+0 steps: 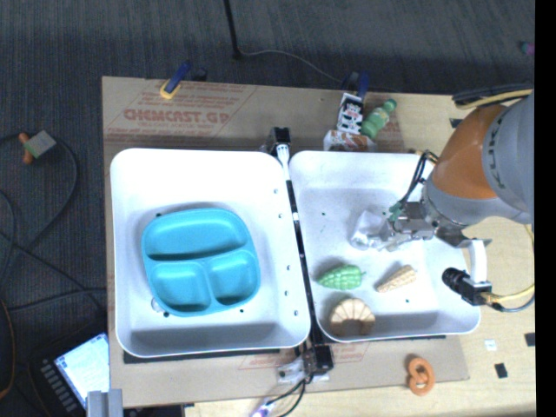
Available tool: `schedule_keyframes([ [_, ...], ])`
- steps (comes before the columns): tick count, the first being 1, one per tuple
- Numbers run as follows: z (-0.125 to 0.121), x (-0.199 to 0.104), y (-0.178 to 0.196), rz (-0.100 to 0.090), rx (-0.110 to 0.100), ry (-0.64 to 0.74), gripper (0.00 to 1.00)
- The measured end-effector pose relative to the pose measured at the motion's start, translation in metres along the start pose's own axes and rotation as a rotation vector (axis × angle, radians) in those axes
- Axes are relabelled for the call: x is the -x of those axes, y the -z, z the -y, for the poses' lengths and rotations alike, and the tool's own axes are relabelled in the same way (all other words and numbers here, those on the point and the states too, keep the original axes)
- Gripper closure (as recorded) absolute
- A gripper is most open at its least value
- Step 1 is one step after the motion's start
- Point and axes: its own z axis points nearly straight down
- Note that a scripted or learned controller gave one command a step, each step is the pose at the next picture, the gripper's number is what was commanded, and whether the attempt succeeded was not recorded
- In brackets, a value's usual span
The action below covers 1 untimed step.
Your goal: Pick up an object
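Looking down on the bench, we note two shallow white bins side by side on a brown board. The left bin (126, 233) holds a blue divided tray (201, 261), lying flat at about its middle, with one long compartment toward the top of the frame and two smaller ones below it.

The right bin (347, 176) holds three loose items, all in its lower half. A green ridged object (340, 278) lies near the bin's left wall. A tan cone-shaped object (395, 278) sits to the right of it, apart from it and tilted. A tan shell-shaped object (351, 316) rests against the bin's lower rim, just below the green one.

The arm (486, 168) enters from the right of the frame, its orange band over the bin's right rim. The gripper (375, 233) is low over the middle of the right bin, above and between the green and cone-shaped items, touching neither as far as we can see. Its metal tip is blurred and glinting; we cannot tell its opening, nor whether anything is in it.

Outside the bins, a small orange ring (420, 373) lies on the board at lower right, and a green-capped bottle (377, 118) sits beyond the right bin's upper rim.
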Motion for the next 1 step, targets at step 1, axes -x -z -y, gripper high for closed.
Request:
schedule_keyframes([
  [1, 0.0281, 0.0570, 0.0124, 0.000, 0.000, 0.000, 1.00],
])
